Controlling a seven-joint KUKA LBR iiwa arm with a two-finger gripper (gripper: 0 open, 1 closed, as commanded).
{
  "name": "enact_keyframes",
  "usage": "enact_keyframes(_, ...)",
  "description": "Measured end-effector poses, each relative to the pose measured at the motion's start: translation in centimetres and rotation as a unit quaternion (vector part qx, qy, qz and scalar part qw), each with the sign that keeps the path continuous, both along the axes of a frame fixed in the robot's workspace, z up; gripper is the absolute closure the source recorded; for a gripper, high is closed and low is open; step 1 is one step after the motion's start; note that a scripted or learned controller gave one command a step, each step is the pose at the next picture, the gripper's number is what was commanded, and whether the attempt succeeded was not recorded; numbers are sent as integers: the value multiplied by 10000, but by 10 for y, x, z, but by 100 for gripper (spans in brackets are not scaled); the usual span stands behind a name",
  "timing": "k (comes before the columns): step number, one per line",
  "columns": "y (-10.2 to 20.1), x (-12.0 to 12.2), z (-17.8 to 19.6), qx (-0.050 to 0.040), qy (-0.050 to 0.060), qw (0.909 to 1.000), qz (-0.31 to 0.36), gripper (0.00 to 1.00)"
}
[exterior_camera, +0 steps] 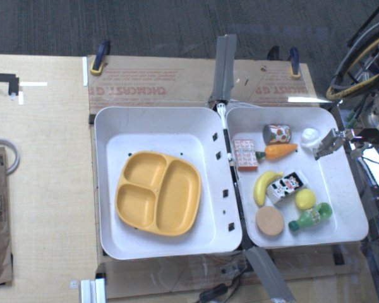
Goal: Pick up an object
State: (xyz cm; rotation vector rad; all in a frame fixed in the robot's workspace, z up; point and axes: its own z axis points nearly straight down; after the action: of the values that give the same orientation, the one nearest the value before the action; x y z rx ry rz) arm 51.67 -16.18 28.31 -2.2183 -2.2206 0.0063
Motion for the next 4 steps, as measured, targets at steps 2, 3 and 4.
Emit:
enact_keyframes(2,54,95,-187,-9,-59,10000,-16,0)
enact_keyframes(3,17,136,-197,24,118,9999,89,0)
enact_keyframes(4,-5,143,-177,31,6,9890,-1478,0)
